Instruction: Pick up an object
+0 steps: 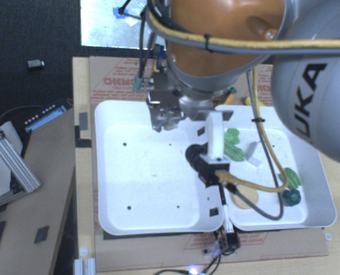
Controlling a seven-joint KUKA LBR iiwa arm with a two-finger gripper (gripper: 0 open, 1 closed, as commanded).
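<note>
My gripper (165,118) hangs under the big orange-banded wrist, over the far right corner of the left bin (124,171). Its metal body is seen from above, and nothing shows beneath it on the white floor. In the right bin (324,211) lie several small objects. Two light green pieces (233,143) sit close to the divider, and a grey-white scrap (251,152) lies beside them. A green piece (290,178) and a dark teal lump (292,197) rest by the near right wall. A tan disc (245,199) lies at the front. All of them are to the right of the gripper, apart from it.
A black fitting (203,160) with a yellow and a grey cable (256,185) sits on the divider between the bins, below a white bar (216,135). The arm's grey body covers the right bin's far corner. Yellow and orange bits (247,101) peek out there.
</note>
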